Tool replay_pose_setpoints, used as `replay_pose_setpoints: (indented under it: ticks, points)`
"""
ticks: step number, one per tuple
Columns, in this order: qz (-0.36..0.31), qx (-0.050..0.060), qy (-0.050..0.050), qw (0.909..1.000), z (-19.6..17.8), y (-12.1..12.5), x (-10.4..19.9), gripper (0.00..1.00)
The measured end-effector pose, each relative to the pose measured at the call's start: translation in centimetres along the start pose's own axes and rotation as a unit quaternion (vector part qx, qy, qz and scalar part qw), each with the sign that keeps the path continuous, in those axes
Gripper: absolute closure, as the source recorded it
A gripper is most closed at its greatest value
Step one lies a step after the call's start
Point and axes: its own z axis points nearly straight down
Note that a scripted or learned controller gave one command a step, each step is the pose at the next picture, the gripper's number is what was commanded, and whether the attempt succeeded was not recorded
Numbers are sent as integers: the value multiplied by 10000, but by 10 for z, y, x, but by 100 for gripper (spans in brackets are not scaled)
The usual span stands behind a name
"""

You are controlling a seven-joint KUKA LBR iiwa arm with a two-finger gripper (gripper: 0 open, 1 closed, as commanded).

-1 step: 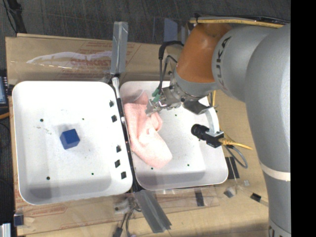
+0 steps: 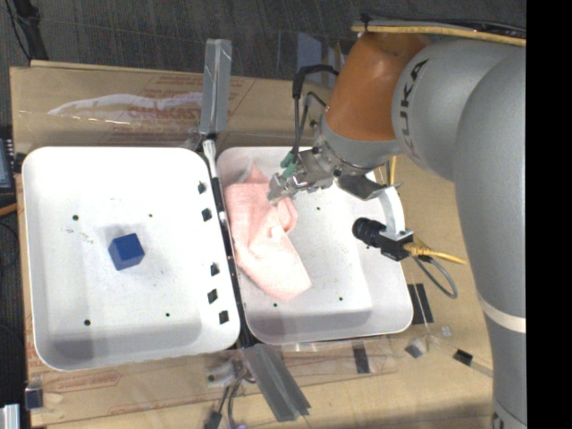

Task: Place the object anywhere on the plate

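Observation:
A crumpled pink cloth (image 2: 266, 247) lies in the left half of the right white bin (image 2: 357, 311), against the wall it shares with the other bin. My gripper (image 2: 282, 189) is low over the cloth's upper part, shut on a fold of the cloth. That fold is bunched up towards the fingers, and a flap (image 2: 287, 216) hangs just below them. The rest of the cloth rests on the bin floor. A small blue cube (image 2: 127, 250) sits in the left white bin (image 2: 54, 329), far from the gripper.
The grey arm with its orange band (image 2: 375, 88) fills the upper right, above the right bin's far edge. A black fitting with a yellow cable (image 2: 384, 237) sits on the right bin's right rim. Black clips (image 2: 214, 266) line the divider between the bins.

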Motion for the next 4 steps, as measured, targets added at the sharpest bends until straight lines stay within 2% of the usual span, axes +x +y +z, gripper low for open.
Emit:
replay_pose_setpoints:
  ticks: [1, 2, 3, 4]
  points:
    - [-2018, 11, 1, 9794, -7, 10, 45, 100]
    - [-3935, 12, 1, 9193, 1, 22, 85, 100]
    - [-5701, -11, -16, 8216, -1, 41, 132, 100]
    - [-5699, -12, -18, 8217, -1, 41, 132, 0]
